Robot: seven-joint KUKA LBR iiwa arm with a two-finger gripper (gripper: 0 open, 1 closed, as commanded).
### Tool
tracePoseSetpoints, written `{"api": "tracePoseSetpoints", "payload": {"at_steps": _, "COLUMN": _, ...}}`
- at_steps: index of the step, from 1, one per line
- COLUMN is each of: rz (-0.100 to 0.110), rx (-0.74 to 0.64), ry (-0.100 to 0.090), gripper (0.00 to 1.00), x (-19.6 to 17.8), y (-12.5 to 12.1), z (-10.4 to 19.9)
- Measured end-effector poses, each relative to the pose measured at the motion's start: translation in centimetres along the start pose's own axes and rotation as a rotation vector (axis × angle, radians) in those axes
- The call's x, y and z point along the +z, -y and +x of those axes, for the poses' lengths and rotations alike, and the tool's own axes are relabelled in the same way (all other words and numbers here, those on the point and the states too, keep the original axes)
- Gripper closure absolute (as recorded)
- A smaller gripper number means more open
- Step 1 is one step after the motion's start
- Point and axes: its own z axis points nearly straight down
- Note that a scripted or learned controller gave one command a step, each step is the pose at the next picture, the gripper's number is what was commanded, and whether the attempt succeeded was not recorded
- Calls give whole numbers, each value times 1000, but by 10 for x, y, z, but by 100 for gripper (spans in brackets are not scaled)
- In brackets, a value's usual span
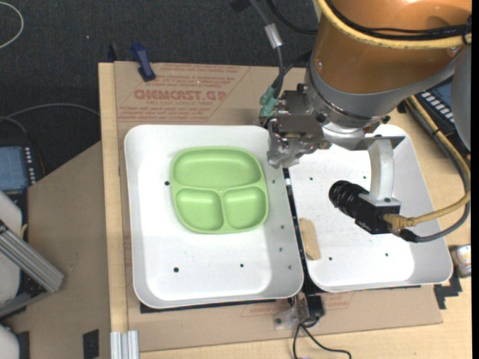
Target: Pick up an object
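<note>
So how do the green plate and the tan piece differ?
The green plate is far larger than the tan piece. The plate is rounded with three compartments; the tan piece is a plain slim strip. The plate sits in the left bin, the tan piece in the right bin by its left wall. Both lie flat.

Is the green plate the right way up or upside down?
Right way up. The light green plastic three-part plate lies flat in the left white bin, its hollow compartments facing up.
</note>
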Motion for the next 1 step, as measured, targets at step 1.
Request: {"api": "tracePoseSetpoints", "payload": {"at_steps": 1, "rz": -3, "rx": -1, "ry": 0, "gripper": 100, "x": -10, "y": -1, "z": 0}}
